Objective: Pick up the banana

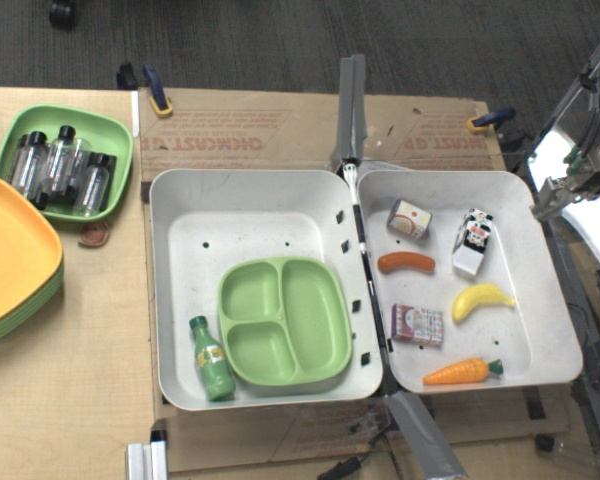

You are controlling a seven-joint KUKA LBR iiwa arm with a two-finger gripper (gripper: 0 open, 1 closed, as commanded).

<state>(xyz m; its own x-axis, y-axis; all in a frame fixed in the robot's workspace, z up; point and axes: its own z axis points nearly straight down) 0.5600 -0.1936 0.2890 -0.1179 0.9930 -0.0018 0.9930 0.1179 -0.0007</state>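
The yellow banana (483, 299) lies in the right white bin (550, 278), toward its right side, curved with its ends pointing down. It rests apart from the other items: a black-and-white milk carton (472, 240) is just behind it and an orange carrot (463, 371) is in front of it. Nothing touches or covers the banana.
The right bin also holds a small tan box (410, 219), a red sausage (407, 262) and a pink carton (418, 324). In the left bin (180, 218) sit a green divided plate (283, 322) and a green bottle (211, 359). A green tray of bottles (64, 162) and yellow plates (15, 268) are at the far left.
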